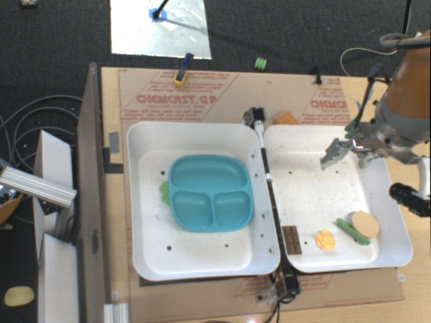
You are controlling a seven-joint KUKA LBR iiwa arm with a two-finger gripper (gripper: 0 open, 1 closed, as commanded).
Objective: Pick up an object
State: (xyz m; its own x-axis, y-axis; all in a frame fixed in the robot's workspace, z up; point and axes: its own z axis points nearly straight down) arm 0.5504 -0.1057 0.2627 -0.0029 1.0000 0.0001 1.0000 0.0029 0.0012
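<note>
Objects lie grouped in the near right corner of the right bin (pixel 397 247). A green stick-shaped item (pixel 351 231) lies with its long axis running diagonally, upper-left end toward the bin's middle, lower-right end toward the near right corner. It touches a tan round disc (pixel 365 223), which sits just beside it on the right. A yellow lump (pixel 324 239) rests near the stick's left, apart from it. A brown rectangular block (pixel 291 239) lies at the bin's left wall, long axis running near-to-far.

Left bin (pixel 145 247) holds a blue divided tray (pixel 210 192), roughly centred, with a green item (pixel 163 192) showing at the tray's left edge, mostly hidden.

Arm enters from the right, orange band uppermost, grey wrist below it. The gripper (pixel 335 154) extends leftward and downward over the far part of the right bin, well apart from the grouped objects. Nothing shows between its fingers; whether they are spread or closed cannot be told from this angle.
</note>
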